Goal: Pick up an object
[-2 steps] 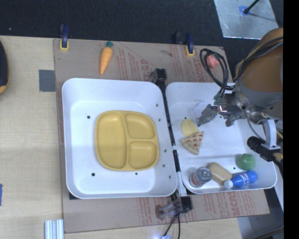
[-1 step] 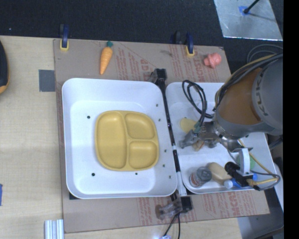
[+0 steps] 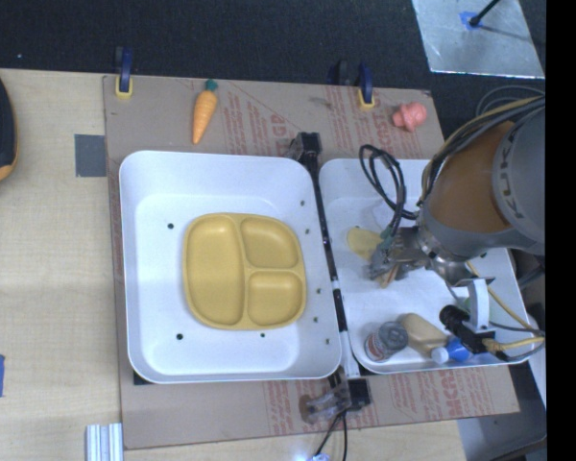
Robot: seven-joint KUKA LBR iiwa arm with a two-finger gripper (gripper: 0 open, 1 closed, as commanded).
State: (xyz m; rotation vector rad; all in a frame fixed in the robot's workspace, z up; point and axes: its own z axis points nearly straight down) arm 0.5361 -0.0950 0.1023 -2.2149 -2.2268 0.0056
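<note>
Red print is running across the brown cardboard sheet (image 3: 269,113) on the tabletop (image 3: 38,257), too faint to read. The arm is reaching in from the right, its pincer (image 3: 389,262) pointing down into the right bin (image 3: 346,176) beside a pale yellow object (image 3: 363,241); whether its grip is wide or narrow I cannot tell.

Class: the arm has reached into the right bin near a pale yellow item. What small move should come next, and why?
Probably a short descent onto the pale yellow soft-looking object, then a close. The gripper sits just beside it in the right shallow white bin, and nothing can be seen held yet.
</note>
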